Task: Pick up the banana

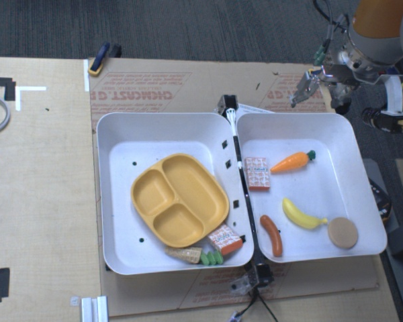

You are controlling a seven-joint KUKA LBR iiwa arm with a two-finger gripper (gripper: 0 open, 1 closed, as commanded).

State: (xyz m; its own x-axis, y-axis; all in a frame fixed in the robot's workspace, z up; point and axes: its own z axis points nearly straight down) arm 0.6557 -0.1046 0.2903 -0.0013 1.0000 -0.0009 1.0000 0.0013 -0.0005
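Worktop (40, 200) is carrying two white bins side by side, sitting on a cardboard sheet (141, 86). Left bin (114, 180) is holding a yellow divided plate (180, 198) lying flat in the middle; a small orange-and-white box (226, 239) is touching the plate's near edge, with a tan cracker-like piece (185, 254) and a green item (213, 257) lying just beside it. Right bin (349, 166) is holding the rest: banana (302, 215) is lying flat in the near-right part, its right tip touching a round tan disc (342, 233); a red sausage (271, 235) is lying to the banana's left, apart from it; a carrot (292, 162) is lying farther back, next to a small red-patterned box (256, 173) by the divider. Arm (383, 19) is hanging past the right bin's far-right corner, above the cardboard, well apart from the banana. Tool (310, 86) is sitting high and small; cannot tell whether it is apart or together, nothing visibly in it. A blue-and-yellow item (101, 58) is lying at the cardboard's far-left corner.
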